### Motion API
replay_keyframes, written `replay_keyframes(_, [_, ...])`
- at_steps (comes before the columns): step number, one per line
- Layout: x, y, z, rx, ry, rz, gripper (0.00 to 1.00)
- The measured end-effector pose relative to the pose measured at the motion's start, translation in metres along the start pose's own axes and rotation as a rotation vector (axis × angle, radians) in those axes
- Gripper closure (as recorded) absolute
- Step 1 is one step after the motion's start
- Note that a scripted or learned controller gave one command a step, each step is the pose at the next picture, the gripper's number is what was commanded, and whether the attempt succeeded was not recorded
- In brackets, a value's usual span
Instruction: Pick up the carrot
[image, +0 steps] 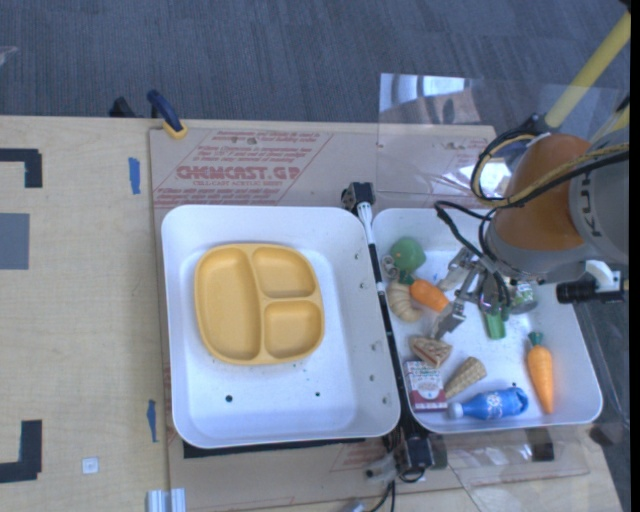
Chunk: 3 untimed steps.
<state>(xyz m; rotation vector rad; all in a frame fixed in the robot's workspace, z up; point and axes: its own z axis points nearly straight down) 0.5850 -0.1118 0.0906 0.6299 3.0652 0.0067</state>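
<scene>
We see the carrot (540, 374) lying to the right of our pincer (461, 305) and a little nearer the camera, apart from it, its long axis near-vertical, leaves up; the pincer looks open, holding nothing.

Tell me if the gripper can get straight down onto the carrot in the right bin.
Probably yes. The carrot lies by itself near the right bin's right wall, nothing on top of it. The gripper hangs nearby over the bin's middle. The wall's closeness could crowd one side of the grasp.
</scene>
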Motion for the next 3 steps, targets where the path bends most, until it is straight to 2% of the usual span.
replay_keyframes(1, [-0.02,0.028,0.001,0.003,-0.002,0.248,0.0])
replay_keyframes(2, [-0.024,0.031,-0.014,0.0,-0.016,0.244,1.0])
replay_keyframes(3, [0.01,0.07,-0.096,0.004,0.001,0.469,1.0])
